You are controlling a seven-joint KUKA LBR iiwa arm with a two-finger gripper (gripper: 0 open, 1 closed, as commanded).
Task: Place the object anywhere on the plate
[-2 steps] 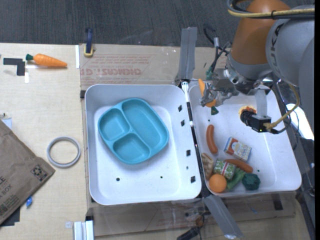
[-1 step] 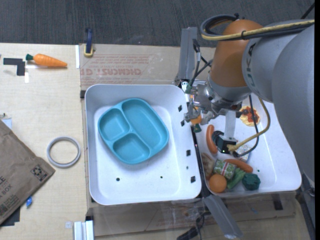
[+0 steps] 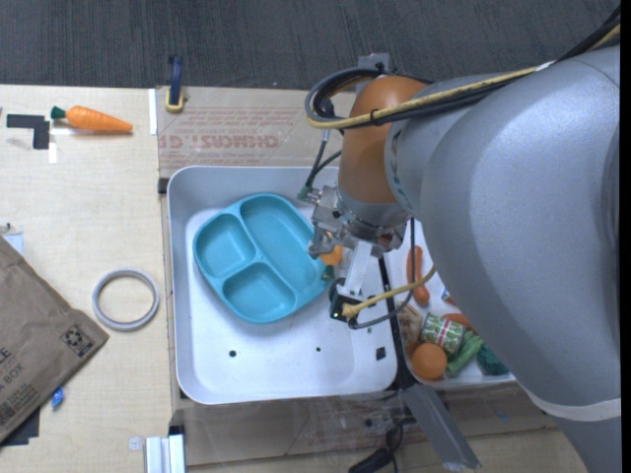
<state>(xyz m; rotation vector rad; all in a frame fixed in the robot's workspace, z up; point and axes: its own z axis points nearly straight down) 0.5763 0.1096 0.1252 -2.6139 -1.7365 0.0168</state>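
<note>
Where the bench is bare wood, on the far left:
Carrot: an orange toy carrot [image 3: 93, 119] lies near the top edge.
Brown box: a cardboard box [image 3: 35, 343] sits at the bottom corner.
Tape ring: a grey ring of tape [image 3: 125, 298] lies flat, just beside the left bin.
Left bin: a white bin [image 3: 266, 368] holds the plate.
Plate: a blue plate [image 3: 258, 257] with three parts lies tilted in the bin's upper half.
Gripper: the gripper [image 3: 335, 254] hangs at the plate's right edge; I cannot tell how it is set.
Object: a small orange thing [image 3: 335, 255] shows right at the gripper, at the plate's rim. I cannot tell if it is held.
Arm: the big grey arm [image 3: 513, 215] comes in from the right.
Right bin: the other bin [image 3: 463, 380] holds toy food, like an orange ball [image 3: 428, 361], a can [image 3: 443, 333] and green bits [image 3: 465, 351].
</note>
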